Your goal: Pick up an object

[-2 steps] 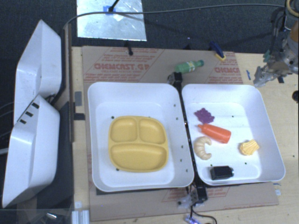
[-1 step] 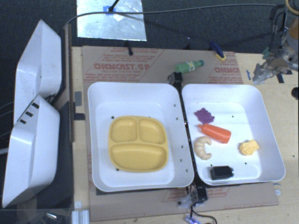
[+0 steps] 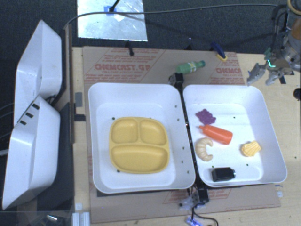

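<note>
Claw is hovering with fingers spread, gripping nothing, over the table beyond the right bin.

1. Light is bright and even from overhead; the white bins look nearly washed out.
2. A foil sheet glares brightly.
3. Shadows are faint; focus is soft; the gripper looks blurred.
</note>
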Available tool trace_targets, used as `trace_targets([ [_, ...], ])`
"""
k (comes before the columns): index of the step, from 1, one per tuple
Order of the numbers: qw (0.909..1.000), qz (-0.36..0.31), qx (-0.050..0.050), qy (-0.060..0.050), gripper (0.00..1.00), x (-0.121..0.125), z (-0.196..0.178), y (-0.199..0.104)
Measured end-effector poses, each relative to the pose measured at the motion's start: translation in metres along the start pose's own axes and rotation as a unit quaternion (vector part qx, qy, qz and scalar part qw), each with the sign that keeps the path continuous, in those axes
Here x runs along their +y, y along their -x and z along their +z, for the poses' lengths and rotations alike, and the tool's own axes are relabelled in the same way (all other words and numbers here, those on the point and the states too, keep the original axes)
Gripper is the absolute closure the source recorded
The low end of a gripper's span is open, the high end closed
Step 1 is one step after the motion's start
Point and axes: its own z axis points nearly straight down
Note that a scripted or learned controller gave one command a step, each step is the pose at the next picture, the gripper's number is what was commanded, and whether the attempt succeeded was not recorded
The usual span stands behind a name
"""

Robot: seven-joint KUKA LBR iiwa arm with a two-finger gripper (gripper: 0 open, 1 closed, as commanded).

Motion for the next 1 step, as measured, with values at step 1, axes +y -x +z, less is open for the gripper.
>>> trace_targets([
  [1, 1.0000, 0.000, 0.000, 0.000, 0.00, 0.0000, 0.0000, 0.0000],
])
